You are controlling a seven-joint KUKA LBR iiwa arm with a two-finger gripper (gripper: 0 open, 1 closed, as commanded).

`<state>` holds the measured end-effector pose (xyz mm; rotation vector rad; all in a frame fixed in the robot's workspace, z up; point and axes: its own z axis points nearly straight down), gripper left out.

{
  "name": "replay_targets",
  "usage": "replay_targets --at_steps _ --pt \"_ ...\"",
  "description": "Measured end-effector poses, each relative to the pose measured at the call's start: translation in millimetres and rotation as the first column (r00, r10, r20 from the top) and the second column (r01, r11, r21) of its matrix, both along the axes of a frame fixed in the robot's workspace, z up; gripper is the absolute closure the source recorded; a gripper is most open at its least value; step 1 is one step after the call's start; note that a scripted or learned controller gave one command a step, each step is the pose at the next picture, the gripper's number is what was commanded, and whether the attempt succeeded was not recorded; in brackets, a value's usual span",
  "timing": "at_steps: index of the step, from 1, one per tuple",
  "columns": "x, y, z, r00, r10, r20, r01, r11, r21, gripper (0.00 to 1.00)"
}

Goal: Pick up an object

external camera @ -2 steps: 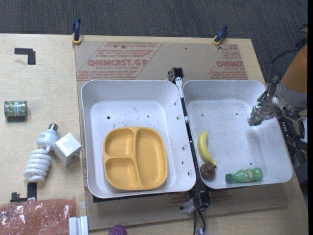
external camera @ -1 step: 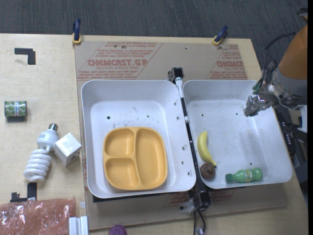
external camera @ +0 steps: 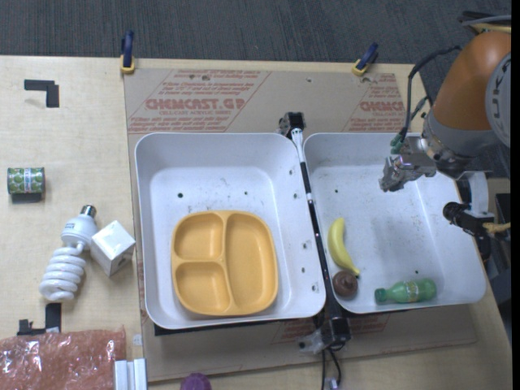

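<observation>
Task status: no object is lifted. The end effector (external camera: 396, 174) hangs over the upper part of the right bin (external camera: 455, 218), with nothing visible between its fingers; whether they stand wide or narrow cannot be determined from this view. Judged from this, the approach, the grasp and the lift all remain to be done.

Right bin contents, all candidate objects:
- Banana (external camera: 341, 246), lying near the bin's left wall, below and left of the end effector.
- Brown round object (external camera: 346, 283), touching the banana's lower end.
- Green bottle (external camera: 405, 291), on its side along the bin's near wall, right of the brown round object.

Left bin (external camera: 154, 218), directly beside the right bin: holds a yellow divided tray (external camera: 224, 262) with three compartments, each bare.
</observation>
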<state>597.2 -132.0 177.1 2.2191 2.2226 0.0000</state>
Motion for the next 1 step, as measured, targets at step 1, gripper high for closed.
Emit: replay_targets --at_steps 1 --pt "15.6 1.2 1.5 1.0 0.0 0.001 0.0 1.0 -0.001 1.0"
